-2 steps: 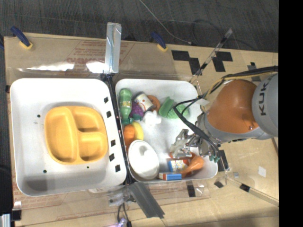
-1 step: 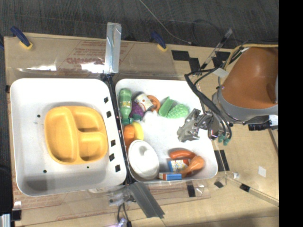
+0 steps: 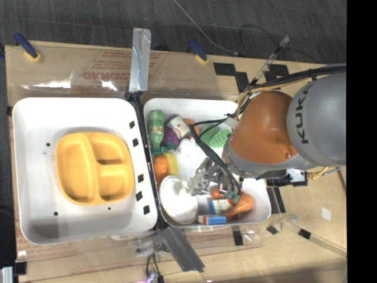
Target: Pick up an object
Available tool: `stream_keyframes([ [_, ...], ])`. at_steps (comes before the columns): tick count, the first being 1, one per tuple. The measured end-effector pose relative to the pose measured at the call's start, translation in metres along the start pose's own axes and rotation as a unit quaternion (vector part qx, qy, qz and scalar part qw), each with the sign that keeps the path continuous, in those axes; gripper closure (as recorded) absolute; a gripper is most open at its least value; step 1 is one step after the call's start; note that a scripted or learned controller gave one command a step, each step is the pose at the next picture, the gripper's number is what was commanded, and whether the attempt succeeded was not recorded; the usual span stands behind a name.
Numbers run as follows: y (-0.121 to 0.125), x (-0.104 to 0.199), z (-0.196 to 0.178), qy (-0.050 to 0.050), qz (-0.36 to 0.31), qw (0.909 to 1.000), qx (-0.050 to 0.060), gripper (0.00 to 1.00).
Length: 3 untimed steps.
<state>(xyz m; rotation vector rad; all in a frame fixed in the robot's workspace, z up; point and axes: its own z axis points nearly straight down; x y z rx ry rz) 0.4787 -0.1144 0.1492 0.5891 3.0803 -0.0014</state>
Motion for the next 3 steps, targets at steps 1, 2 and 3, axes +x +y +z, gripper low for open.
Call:
stream_keyframes([
  [1, 0.032, -0.011, -0.111, -0.001, 0.066, 0.9978, -0.001, 1.00],
  [2, 0.024, -0.122, -0.121, 0.002, 0.043, 0.9991, 0.000, 1.00],
  [3, -0.009, -0.142, -0.137, 0.001, 0.170, 0.9854, 0.001, 1.00],
])
